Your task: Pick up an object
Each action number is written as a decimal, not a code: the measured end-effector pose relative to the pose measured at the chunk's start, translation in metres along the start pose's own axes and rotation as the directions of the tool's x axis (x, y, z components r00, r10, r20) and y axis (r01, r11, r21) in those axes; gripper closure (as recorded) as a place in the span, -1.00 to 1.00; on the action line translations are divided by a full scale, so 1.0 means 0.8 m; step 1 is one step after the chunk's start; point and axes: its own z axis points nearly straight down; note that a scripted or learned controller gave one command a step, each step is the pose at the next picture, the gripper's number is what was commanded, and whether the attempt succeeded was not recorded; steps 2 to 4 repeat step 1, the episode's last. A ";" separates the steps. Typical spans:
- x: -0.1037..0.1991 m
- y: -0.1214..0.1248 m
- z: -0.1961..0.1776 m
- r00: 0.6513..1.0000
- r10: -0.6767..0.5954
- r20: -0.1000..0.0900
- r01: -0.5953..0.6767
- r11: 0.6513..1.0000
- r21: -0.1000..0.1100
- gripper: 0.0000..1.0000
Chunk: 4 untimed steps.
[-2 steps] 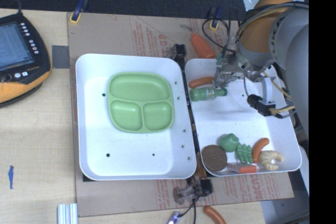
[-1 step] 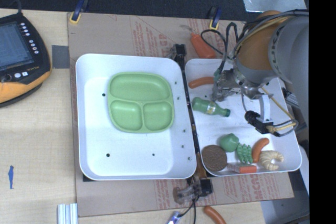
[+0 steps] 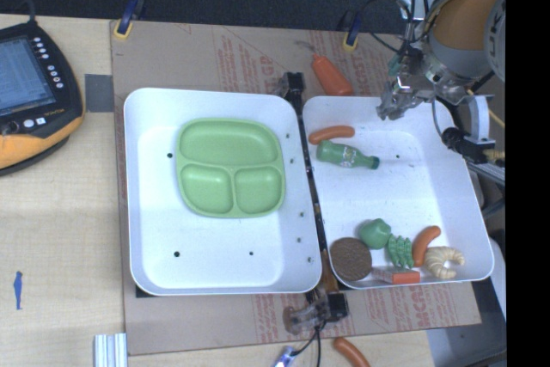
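On the bench (image 3: 77, 211), the left bin (image 3: 155, 253) holds a green divided plate (image 3: 230, 166); the right bin (image 3: 447, 193) holds toy foods, including a green bottle (image 3: 345, 155) and a sausage (image 3: 331, 133). The gripper (image 3: 394, 109) hovers over its far edge, jaws' state untellable. Nothing looks picked yet.
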 end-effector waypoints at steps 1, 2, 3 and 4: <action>0.031 -0.098 0.099 1.000 -0.001 0.000 0.001 1.000 0.005 1.00; 0.031 -0.098 0.099 1.000 -0.001 0.000 0.001 1.000 0.005 1.00; 0.031 -0.098 0.099 1.000 -0.001 0.000 0.001 1.000 0.005 1.00; 0.031 -0.098 0.099 1.000 -0.001 0.000 0.001 1.000 0.005 1.00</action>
